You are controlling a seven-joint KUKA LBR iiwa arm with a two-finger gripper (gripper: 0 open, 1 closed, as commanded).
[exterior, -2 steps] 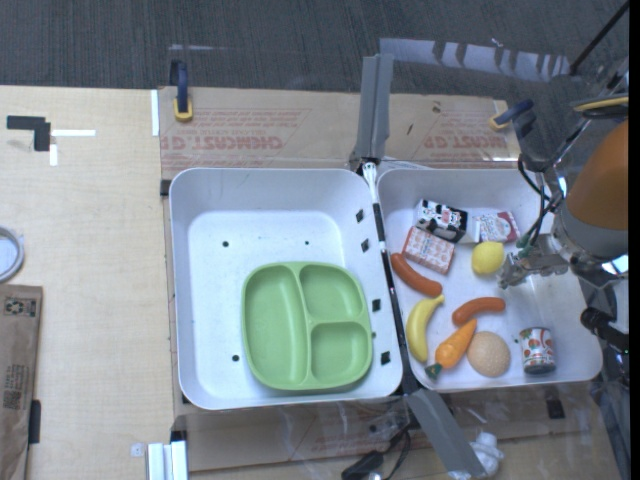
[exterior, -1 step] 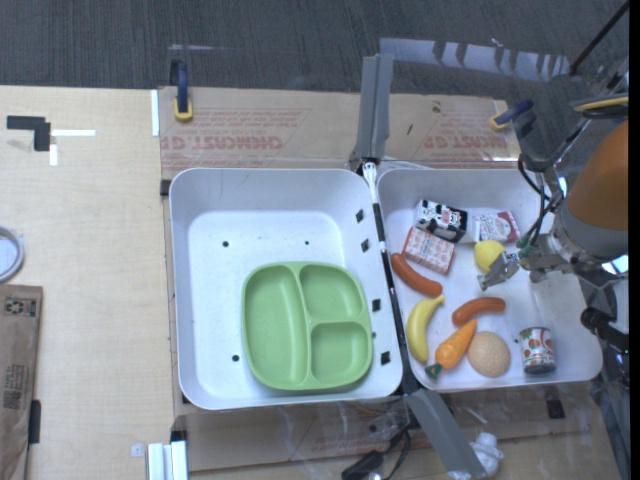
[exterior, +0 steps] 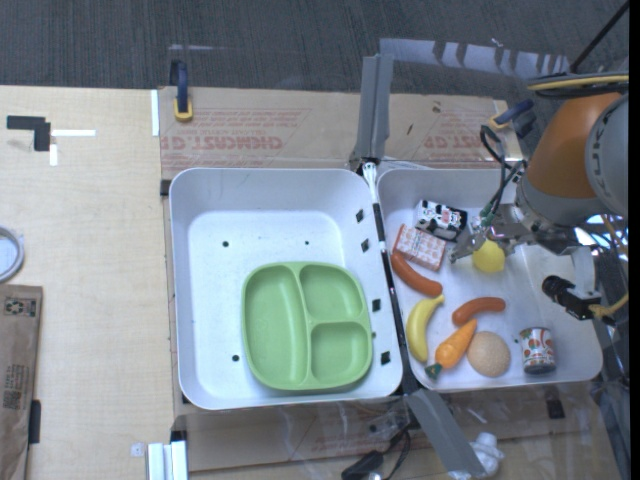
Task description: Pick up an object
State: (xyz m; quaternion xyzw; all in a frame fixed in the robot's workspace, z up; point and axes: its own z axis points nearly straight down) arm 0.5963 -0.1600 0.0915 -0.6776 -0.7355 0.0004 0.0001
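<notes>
The right bin (exterior: 580, 368) holds several toy foods. A yellow lemon (exterior: 490, 259) lies near its middle, and my gripper (exterior: 482, 240) hangs right over the lemon's upper left side, reaching in from the right. To its left are a black-and-white box (exterior: 441, 216), a red-and-white packet (exterior: 420, 247) and a red sausage (exterior: 415, 274). Nearer the front lie a banana (exterior: 421, 326), a second sausage (exterior: 478, 309), a carrot (exterior: 455, 345), a tan round roll (exterior: 489, 354) and a small can (exterior: 537, 349).
The left bin (exterior: 200, 268) carries a green divided plate (exterior: 306, 325). A grey post (exterior: 373, 108) rises behind the wall between the bins. The arm's orange band (exterior: 570, 148) and cables hang over the right bin's back right corner.
</notes>
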